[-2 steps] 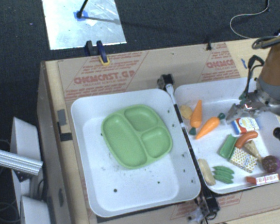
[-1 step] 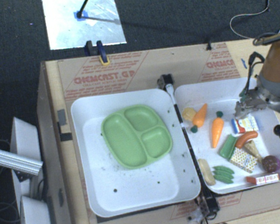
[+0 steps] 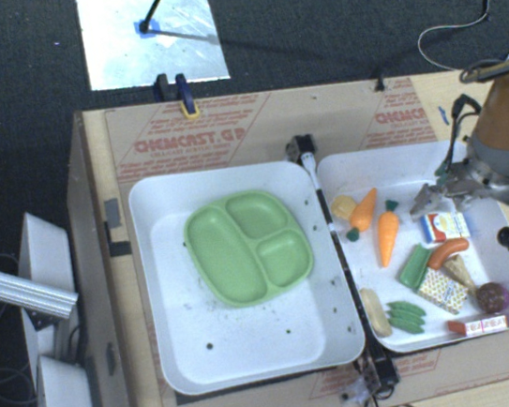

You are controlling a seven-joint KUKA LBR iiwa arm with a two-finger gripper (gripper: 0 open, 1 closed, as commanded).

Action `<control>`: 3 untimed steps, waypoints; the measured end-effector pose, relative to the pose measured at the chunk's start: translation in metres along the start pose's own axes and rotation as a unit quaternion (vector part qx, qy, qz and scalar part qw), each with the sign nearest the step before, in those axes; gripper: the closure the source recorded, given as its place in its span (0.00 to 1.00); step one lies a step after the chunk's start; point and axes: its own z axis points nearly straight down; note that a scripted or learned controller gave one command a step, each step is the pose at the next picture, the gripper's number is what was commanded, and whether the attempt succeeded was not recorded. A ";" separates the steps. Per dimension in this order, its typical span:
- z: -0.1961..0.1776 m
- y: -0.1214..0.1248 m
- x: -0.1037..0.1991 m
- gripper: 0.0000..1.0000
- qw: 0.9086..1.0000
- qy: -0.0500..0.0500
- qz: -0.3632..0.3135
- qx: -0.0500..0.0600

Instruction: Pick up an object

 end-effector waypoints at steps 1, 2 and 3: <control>0.017 0.059 0.019 0.00 1.000 -0.002 0.002 0.006; 0.016 0.071 0.035 0.00 1.000 -0.002 0.002 0.005; 0.017 0.071 0.052 0.00 1.000 -0.002 0.002 0.006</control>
